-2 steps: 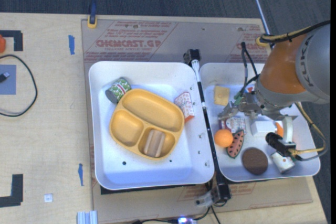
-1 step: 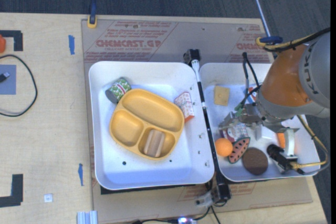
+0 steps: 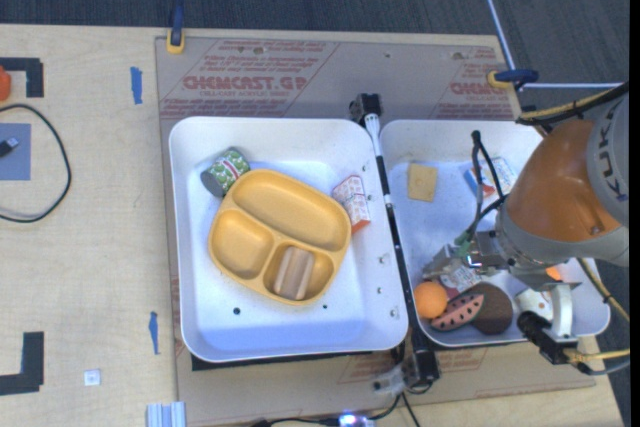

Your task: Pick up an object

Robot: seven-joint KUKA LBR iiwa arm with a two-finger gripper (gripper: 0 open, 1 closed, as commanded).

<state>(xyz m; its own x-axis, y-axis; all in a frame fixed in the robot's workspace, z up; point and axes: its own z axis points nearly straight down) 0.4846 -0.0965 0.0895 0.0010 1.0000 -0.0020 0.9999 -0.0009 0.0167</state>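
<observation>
under the arm [image 3: 565, 185] — end effector [image 3: 462, 260], blurred

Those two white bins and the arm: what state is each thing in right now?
Yellow divided tray: flat in left bin, tan block in one compartment.
Green packet: beside the tray's far corner.
Tan square: lying flat in right bin.
Orange ball: near corner, right bin.
Gripper: low over right bin, above the ball.

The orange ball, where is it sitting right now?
In the camera view, the orange ball lies in the right bin, at its near left corner, touching a dark brown object on its right.
</observation>
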